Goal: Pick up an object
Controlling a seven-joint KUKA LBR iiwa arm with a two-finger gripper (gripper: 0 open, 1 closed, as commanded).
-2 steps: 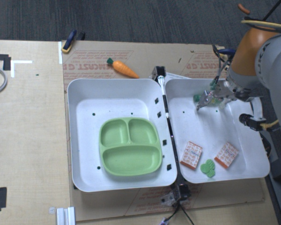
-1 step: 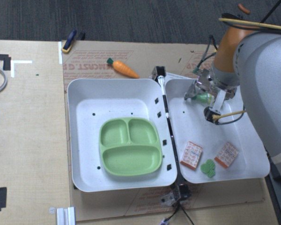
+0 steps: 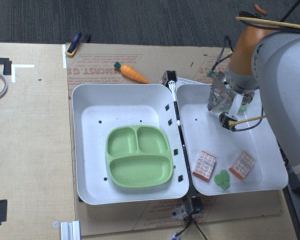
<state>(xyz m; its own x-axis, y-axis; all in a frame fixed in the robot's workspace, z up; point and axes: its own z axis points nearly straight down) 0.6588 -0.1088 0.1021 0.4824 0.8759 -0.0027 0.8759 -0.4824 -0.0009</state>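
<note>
While pincer (image 3: 216, 103) hangs over smooth white bin (image 3: 252, 139), grip unreadable, rounded green divided plate (image 3: 139, 156) nearby.

Red print on cardboard, none of it truly legible

The cardboard sheet (image 3: 97, 59) under the two bins carries a row of red block lettering along its far edge, upside down from this view and too blurred to spell out with confidence. Fainter red print shows again on the near strip of the same sheet. In the right bin (image 3: 270, 181), two small packets (image 3: 204, 164) bear orange-and-white printing, too small to read.
</note>
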